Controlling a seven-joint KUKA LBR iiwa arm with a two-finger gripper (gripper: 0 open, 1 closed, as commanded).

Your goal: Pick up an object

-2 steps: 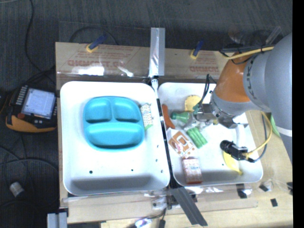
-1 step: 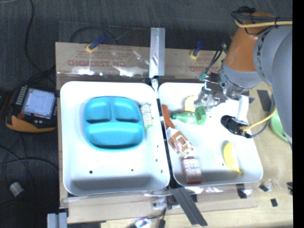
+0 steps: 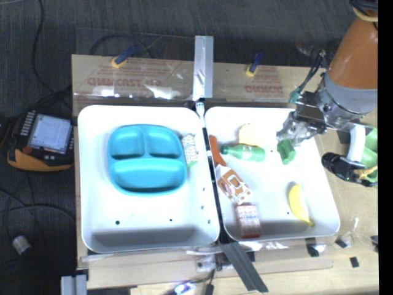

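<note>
Hanging over the far right part of the right bin (image 3: 270,192), the gripper (image 3: 288,135) sits just above a small green piece (image 3: 286,152). I cannot tell if the gripper is apart or together, or if it has the green piece at all. The green piece is in the right bin, just right of the green bottle (image 3: 244,153) and well apart from the banana (image 3: 298,204).

The biggest worry is that the gripper comes up with nothing. The green piece is small, so it could slip out or tip over. The next worry is a bump. The green bottle lies close on the left, and a knock could roll it into the pale yellow lump (image 3: 249,134) beside it. A smaller worry is the right wall of the bin, which is near the arm.

Counting from big to small:
- 2 white bins, the right one and the left bin (image 3: 147,223)
- 1 blue plate (image 3: 147,158) in the left bin
- 1 green bottle
- 1 banana
- 1 orange and white packet (image 3: 234,187)
- 1 red-brown box (image 3: 247,220)
- 1 orange stick (image 3: 216,152)
- 1 pale yellow lump
- 1 small pale thing (image 3: 189,147) touching the plate's right side
- 1 green piece
</note>
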